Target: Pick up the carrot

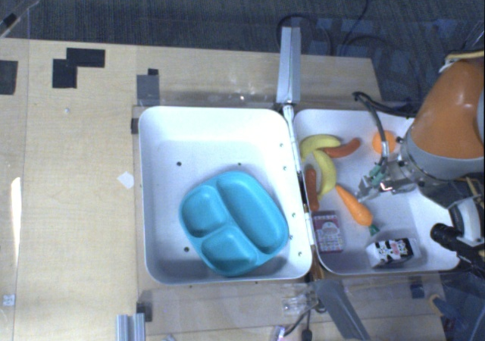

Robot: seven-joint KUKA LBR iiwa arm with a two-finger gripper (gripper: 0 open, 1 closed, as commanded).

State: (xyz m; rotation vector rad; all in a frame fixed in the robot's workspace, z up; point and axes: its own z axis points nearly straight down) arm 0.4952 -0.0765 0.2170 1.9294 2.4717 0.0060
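The pale wooden surface (76, 180) carried two white bins, the left bin (163, 142) holding a blue divided plate (233, 222). In the right bin (424, 252) the carrot (355, 204) lay on the floor near the middle, its long axis slanting from upper left to lower right, with a banana (322, 161) and a sausage (342, 149) nearby. The pincer (377, 183) hung just beside the carrot's upper right, whether clenched or released I couldn't tell.

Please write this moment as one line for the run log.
gripper: over right white bin | orange tapered carrot: lying in bin, not held | pick: not done
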